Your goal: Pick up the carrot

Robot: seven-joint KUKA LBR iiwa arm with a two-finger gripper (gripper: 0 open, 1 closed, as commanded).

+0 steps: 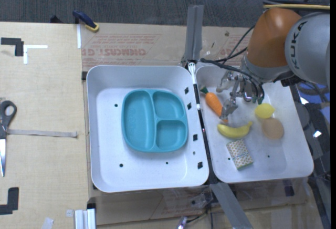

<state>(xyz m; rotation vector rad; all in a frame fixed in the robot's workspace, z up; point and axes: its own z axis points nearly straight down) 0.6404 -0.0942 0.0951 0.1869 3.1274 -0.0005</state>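
Observation:
The carrot [213,103], short and orange, lies in the right bin [294,162] near its left wall, at the far end. My gripper [229,109] hangs just right of the carrot, its tip close to the carrot's near end and just above the banana [234,129]. Nothing shows lifted off the bin floor. The grey arm with its orange band comes in from the upper right and covers the bin's far right corner.
In the right bin also lie a yellow lemon [264,111], a tan egg-shaped thing [272,128] and a patterned sponge block [240,154]. The left bin [100,165] holds a teal divided plate [155,120]. Scissors [5,117] lie on the bench at the far left.

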